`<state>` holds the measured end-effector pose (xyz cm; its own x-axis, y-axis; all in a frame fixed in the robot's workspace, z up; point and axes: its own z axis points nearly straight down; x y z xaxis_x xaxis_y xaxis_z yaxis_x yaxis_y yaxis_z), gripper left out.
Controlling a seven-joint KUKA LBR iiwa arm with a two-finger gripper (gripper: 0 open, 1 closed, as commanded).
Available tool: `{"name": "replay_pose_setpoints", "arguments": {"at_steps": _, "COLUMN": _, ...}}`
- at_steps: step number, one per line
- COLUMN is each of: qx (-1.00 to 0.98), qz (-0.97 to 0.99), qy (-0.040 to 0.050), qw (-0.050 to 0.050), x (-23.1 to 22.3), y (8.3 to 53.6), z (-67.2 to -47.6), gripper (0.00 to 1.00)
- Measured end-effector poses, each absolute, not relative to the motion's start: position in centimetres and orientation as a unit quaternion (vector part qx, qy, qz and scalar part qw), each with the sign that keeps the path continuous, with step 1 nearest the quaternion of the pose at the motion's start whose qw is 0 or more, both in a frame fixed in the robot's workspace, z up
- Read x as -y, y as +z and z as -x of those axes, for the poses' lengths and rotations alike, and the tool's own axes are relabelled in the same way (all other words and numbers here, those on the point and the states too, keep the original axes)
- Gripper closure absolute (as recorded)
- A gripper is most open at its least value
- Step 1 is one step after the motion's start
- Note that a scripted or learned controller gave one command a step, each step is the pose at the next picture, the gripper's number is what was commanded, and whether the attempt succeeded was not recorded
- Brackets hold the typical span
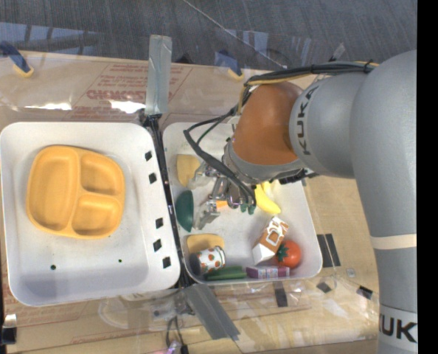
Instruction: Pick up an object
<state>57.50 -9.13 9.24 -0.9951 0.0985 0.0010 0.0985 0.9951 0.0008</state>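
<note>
Camera view is showing the grey arm's two-finger gripper [217,203] reaching down into the right white bin [307,227], hanging just beside a dark green oval piece [183,208]; whether its jaws are open cannot be told. A yellow divided plastic plate [75,191] is lying in the left white bin [27,271].

A divided tray [75,191] sits in the left bin [27,279]; beside it, the right bin [313,234] holds the small objects.
</note>
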Motion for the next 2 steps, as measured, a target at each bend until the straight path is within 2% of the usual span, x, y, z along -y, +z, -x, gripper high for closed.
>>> {"name": "replay_pose_setpoints", "arguments": {"at_steps": 1, "qx": 0.999, "qz": 0.046, "qy": 0.0001, "qw": -0.002, "x": 9.0, "y": 10.4, "z": -57.7, "gripper": 1.00}}
{"name": "replay_pose_setpoints", "arguments": {"at_steps": 2, "qx": 0.999, "qz": 0.036, "qy": 0.0003, "qw": -0.006, "x": 6.8, "y": 25.0, "z": -65.1, "gripper": 1.00}}
